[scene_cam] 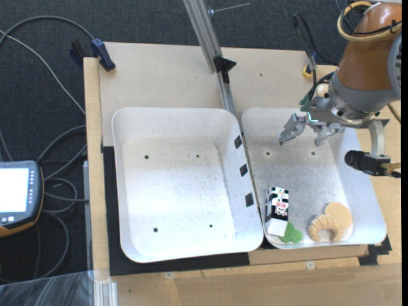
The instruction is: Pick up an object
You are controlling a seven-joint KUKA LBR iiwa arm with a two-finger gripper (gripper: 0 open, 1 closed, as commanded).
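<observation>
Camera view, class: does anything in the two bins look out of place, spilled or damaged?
Nothing stands out. The carton, a green piece and the croissant-shaped toy sit bunched at the right bin's near edge, none of them visibly spilled or broken. The claw hangs over that bin's far end, apart from them.

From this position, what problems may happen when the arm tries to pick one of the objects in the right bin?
1. The gripper hangs over the far part of the right bin, while all objects lie at its near edge, so a straight descent would likely close on nothing.
2. The cow-patterned carton and green piece sit against the bin wall, leaving little room for a finger.
3. The croissant touches the round cookie; a grasp may push both.
</observation>
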